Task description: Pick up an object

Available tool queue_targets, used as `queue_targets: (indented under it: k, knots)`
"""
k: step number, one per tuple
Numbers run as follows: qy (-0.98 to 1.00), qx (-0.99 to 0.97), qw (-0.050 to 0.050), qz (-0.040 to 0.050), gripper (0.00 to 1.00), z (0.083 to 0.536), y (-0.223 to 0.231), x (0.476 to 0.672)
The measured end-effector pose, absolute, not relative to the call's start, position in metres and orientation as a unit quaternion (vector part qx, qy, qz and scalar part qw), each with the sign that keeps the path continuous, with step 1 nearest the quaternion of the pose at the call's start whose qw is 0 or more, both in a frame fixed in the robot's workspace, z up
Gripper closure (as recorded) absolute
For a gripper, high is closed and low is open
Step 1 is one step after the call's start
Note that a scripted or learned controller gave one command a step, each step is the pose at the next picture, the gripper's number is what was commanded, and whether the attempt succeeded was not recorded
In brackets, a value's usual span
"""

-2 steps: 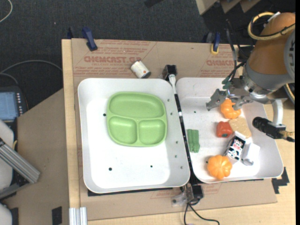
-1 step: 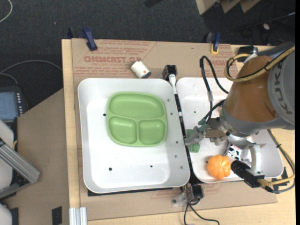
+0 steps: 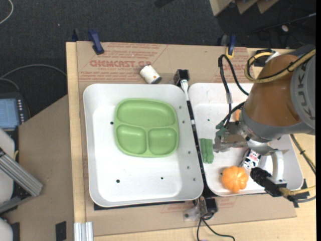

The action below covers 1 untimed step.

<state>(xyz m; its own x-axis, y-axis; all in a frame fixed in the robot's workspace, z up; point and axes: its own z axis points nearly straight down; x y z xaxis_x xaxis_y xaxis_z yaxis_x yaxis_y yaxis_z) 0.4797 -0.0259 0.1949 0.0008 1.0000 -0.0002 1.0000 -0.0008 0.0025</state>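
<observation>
Evidently the gripper [image 3: 223,140] hangs low over the right bin [image 3: 210,100], its grip state impossible to tell, with the green block [image 3: 206,150] just left of it, long axis running front-to-back, and the orange fruit [image 3: 234,178] nearer the front.

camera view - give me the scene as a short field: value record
left bin: holds a green divided plate
right bin: green block by its left wall, orange fruit-shaped toy near the front
arm: over the right bin, covering part of it
gripper: low in the right bin, beside the green block
bench: small white cylinder behind the left bin
</observation>
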Motion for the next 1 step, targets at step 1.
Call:
queue_targets:
  k: [1]
  knots:
    - [0.710,0.704,-0.002,0.0003,1.00,0.1836,0.0593,0.4784]
